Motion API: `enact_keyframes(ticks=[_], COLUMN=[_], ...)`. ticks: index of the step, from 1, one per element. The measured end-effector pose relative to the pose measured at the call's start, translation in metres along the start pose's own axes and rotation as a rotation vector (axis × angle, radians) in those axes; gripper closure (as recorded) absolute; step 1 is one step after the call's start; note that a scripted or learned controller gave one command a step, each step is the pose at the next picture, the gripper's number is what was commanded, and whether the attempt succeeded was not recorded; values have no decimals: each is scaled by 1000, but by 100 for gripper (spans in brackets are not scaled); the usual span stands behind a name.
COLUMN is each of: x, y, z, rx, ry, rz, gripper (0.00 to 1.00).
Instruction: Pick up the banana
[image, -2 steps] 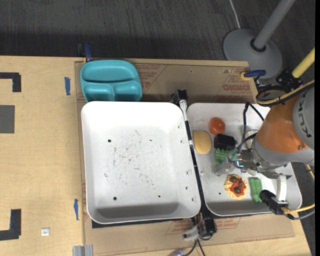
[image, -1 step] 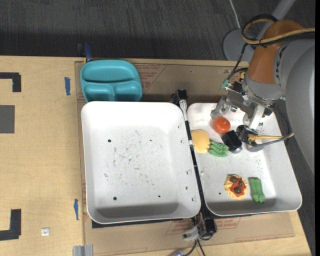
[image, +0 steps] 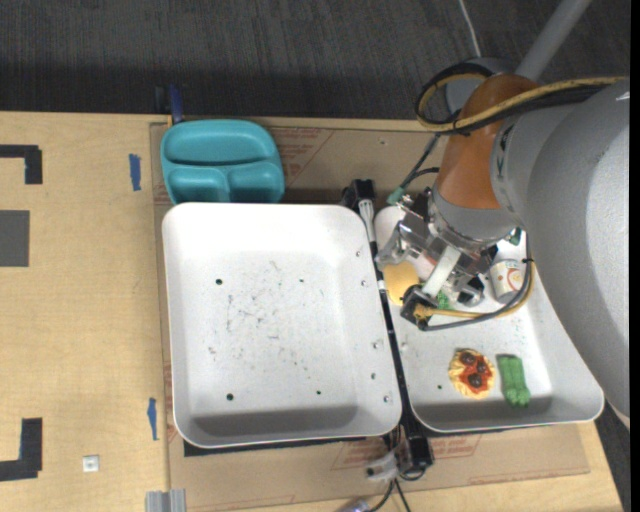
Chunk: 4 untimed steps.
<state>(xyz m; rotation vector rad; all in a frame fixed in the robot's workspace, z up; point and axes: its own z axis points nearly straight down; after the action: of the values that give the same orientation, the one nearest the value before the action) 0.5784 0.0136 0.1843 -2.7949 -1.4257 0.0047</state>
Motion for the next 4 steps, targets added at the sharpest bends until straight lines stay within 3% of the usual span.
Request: enact_keyframes(ticks=[1,2,3,4], x=[-93,-46,-125,-45], y=[15,-71,-32,-80], z=[-1,0,-127,-23], rx=[-2,-1,-6,0], ry=[0,0,1,-1], rz=[-205,-206,-46,-338], gripper=[0,0,0,0])
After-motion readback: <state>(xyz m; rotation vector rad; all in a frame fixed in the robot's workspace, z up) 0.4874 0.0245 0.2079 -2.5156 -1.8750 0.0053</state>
